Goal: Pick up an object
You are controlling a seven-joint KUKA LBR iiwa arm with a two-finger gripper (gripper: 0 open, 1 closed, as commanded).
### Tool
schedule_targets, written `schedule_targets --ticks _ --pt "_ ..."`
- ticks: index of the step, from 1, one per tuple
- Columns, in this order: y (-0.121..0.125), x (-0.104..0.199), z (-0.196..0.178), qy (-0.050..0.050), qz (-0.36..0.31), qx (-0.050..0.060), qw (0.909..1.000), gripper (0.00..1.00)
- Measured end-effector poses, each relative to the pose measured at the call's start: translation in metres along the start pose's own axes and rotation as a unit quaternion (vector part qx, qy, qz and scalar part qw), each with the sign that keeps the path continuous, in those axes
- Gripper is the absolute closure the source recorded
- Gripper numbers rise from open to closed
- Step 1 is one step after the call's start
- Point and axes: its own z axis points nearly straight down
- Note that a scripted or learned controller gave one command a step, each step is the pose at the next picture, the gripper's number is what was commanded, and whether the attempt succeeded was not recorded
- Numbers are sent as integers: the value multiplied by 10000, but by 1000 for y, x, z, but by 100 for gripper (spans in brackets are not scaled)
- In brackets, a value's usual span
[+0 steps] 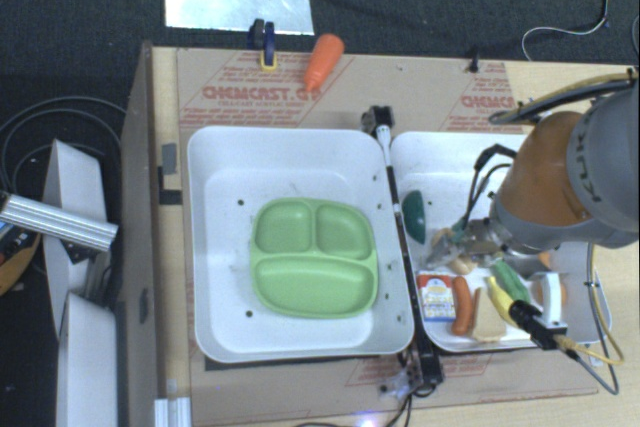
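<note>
From above, the arm (570,180) enters at three o'clock and bends down into the right bin (440,155), its gripper (462,243) low among a clutter of small items; whether anything sits between its prongs, or how wide they stand, I cannot tell. Candidates for picking lie close: a dark green piece (412,211) at ten o'clock of the gripper, a hot dog (461,303) and a red-and-white packet (434,297) at six, a green-and-yellow item (508,283) at four. The left bin (230,165) bears a green divided tray (315,258). The step looks like the descent onto a target; next would be closing, then lifting straight up.
</note>
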Motion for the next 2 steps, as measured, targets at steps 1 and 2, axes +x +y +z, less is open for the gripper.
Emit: schedule_targets --ticks 1,2 --pt "38 -8 -1 -7 -16 -29 10000 0" --pt "-13 -10 0 2 5 7 10000 0"
